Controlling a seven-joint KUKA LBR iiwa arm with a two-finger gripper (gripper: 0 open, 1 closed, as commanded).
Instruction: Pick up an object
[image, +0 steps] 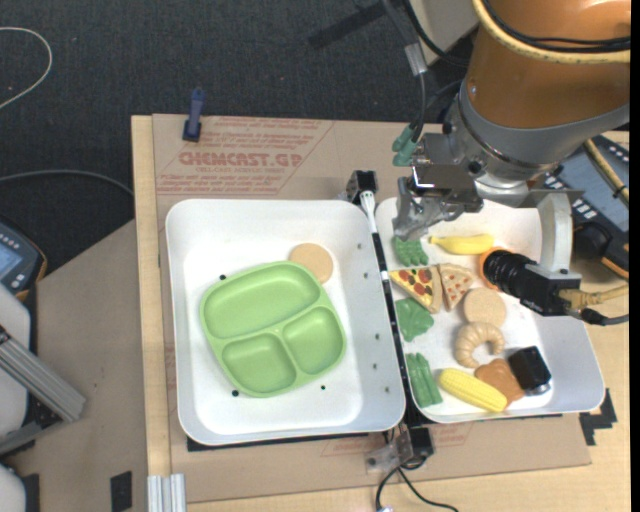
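You can see the gripper (412, 222) hanging low over the far left corner of the right bin (585, 375), just above a green leafy toy (408, 250), but you cannot tell how its claw is set. In that bin a banana (462, 243) lies just right of the gripper, with two pizza slices (432, 285), a round bun (485, 305), a croissant (478, 343) and a corn cob (473, 390) nearer to you. In the left bin (190, 300) sits a green tray (270, 327) touching a tan cookie (312, 262).
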